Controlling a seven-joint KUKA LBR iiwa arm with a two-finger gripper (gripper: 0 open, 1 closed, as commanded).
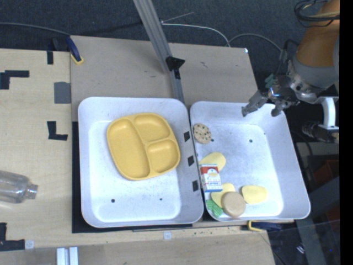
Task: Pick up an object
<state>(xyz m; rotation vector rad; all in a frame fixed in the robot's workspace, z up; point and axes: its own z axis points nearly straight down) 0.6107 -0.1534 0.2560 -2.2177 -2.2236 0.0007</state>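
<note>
- Bench (138, 76) of pale board, seen from above at a slant, bearing two shallow white bins side by side, with black tape marks on the lighter surface at far left.
- Left bin (88, 148) and right bin (276, 164), touching along their inner rims, each speckled with dark scuffs on the floor.
- Grey arm (317, 54) with orange band, reaching in from the right edge and poised over the right bin's far right corner.
- Yellow divided plate (143, 145), three compartments, flat in the middle of the left bin, turned at an angle to the walls.
- Metal pole (151, 21), slanting down from the top edge to a black bracket just beyond the seam between the bins.
- Clear plastic bottle (14, 187), on its side at the far left edge, well apart from both bins.
- Gripper (262, 109), fingers spread apart with nothing between them, above the far rim of the right bin and well apart from everything lying in it.
- Small red-and-white carton (210, 176), lying against the right bin's left wall, among the candidates for picking.
- Yellow piece (214, 160), just beyond the carton and touching it; second yellow piece (253, 193), near the front wall, just right of the tan disc.
- Tan disc (233, 203), at the front wall, resting partly on a further yellow scrap; small green item beside it too indistinct to name.
- Speckled cookie (202, 132), alone near the right bin's far left corner.
</note>
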